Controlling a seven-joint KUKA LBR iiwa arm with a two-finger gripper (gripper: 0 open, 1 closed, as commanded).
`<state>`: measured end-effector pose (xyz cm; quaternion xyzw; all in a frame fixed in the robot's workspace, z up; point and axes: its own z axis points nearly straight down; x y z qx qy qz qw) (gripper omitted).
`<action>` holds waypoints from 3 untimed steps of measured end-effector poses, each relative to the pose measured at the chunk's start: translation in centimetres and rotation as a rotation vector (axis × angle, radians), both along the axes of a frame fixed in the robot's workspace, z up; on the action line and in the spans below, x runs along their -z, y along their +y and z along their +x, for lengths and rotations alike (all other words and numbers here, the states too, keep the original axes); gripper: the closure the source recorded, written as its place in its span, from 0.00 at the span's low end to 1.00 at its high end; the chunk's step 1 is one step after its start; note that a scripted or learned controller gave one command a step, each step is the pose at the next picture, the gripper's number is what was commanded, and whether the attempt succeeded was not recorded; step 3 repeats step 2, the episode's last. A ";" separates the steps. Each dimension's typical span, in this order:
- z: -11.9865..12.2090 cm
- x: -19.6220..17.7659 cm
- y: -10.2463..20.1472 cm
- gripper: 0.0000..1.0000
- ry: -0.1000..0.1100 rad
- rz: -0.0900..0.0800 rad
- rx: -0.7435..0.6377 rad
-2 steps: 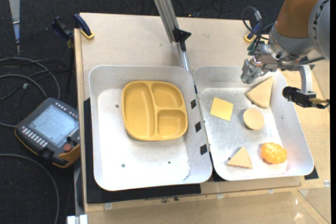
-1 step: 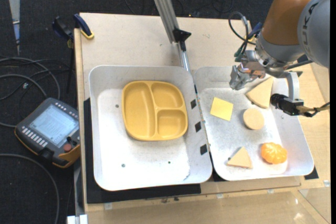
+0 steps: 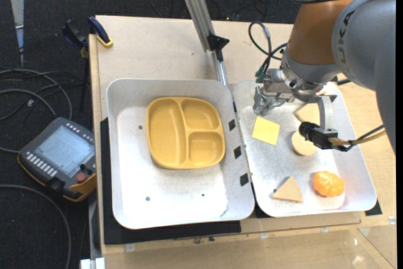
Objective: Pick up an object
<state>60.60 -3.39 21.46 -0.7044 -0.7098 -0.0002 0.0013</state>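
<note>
a: what's biggest here?

b: the bench (image 3: pixel 157 41), a pale wooden top on a dark floor. next the arm (image 3: pixel 352 22), grey with an orange band, coming in from the right and bending down over the right bin.

a: and the bins?

b: two white bins side by side, edges touching. the left bin (image 3: pixel 126 154) has a yellow tray (image 3: pixel 186 132) with three sections lying flat near its middle. the right bin (image 3: pixel 352 154) has the small things.

a: anything off the bench?

b: a handset (image 3: pixel 60 157) with a screen on the floor to the left, cables (image 3: pixel 25 85) around it, and a metal pole (image 3: pixel 195 3) slanting from the far side down to where the bins meet.

a: the gripper?

b: the gripper (image 3: pixel 264 103) hangs over the far left part of the right bin, just beyond the yellow square (image 3: pixel 266 131). its fingers look slightly apart, with nothing between them.

a: so the small pieces?

b: the yellow square lies flat toward the left of the right bin. to its right is a pale round piece (image 3: pixel 303 145), with a black fitting (image 3: pixel 318 134) on the arm's cable partly across it. another pale piece (image 3: pixel 308 113) sits further back, partly hidden by the arm. near the front, an orange fruit (image 3: pixel 328 184) lies right of a tan wedge (image 3: pixel 288 190), close but apart.
</note>
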 end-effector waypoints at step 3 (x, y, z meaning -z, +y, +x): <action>-2.8 -1.3 10.6 1.00 0.000 0.000 -0.002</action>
